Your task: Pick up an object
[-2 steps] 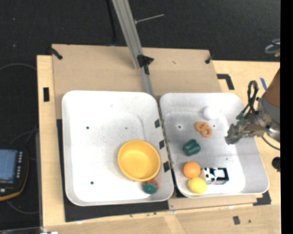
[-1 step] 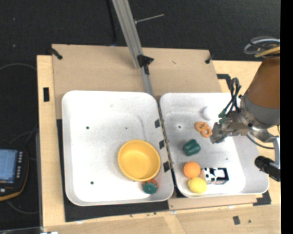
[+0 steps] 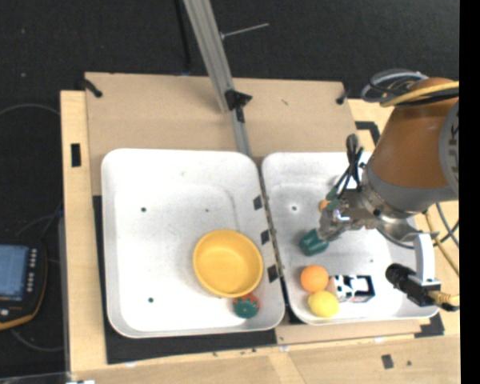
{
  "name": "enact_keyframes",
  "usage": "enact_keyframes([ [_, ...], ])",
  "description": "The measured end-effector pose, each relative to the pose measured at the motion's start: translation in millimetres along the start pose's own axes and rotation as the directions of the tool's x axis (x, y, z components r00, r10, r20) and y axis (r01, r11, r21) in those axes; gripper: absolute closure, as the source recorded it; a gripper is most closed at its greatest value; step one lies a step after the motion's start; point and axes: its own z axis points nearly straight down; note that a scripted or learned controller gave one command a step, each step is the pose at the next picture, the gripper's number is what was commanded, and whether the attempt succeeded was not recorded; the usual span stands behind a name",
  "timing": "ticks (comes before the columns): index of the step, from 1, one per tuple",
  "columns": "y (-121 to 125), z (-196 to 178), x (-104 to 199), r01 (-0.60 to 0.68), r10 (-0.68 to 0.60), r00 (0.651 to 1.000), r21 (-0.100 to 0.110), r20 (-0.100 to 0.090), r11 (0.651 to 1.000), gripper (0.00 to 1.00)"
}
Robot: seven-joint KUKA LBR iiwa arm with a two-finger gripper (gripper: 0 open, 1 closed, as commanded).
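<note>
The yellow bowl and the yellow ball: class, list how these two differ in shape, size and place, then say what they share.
1. The yellow bowl is open and hollow; the yellow ball is a closed round.
2. The bowl is far larger than the ball.
3. The bowl sits in the left bin; the ball lies in the right bin, next to an orange ball.
Both are yellow and lie near their bins' front edges.
</note>
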Motion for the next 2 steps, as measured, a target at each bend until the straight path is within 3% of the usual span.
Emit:
enact_keyframes([
  [2,10,9,94,0.002,-0.002,1.000,0.000,-0.001,1.000,1.00],
])
